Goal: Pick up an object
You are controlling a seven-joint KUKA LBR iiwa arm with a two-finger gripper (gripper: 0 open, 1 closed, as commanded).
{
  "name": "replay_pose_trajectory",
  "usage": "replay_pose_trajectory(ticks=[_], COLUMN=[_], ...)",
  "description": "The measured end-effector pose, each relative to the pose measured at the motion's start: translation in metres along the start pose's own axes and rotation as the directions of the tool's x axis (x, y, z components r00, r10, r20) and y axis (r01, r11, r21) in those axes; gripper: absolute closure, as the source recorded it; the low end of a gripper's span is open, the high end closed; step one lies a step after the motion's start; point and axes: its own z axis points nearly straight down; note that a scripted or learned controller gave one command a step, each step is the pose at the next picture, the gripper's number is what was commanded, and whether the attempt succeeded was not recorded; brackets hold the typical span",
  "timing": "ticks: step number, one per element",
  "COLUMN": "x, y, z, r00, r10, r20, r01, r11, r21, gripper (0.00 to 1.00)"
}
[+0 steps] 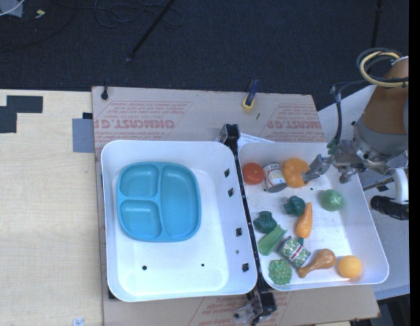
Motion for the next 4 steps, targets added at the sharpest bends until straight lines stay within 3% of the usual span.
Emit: replay_pose_trajectory(ticks=[1,2,3,4], x=[0.004,0.006,0.007,0.004], y=[0.006,0.006,0.006,0.006], z=[0.062,0.082,0.071,0.029], r00=[1.0,1.0,1.0,1.0], r10=[-0.004,-0.004,-0.006,0.001], r20=[-0.001,0.0,0.0,0.001], r01=[0.004,0.004,0.006,-0.001], r11=[1.0,1.0,1.0,1.0], r21=[0.0,-0.002,-0.001,-0.007], gripper=[0.0,0.0,1.0,1.0])
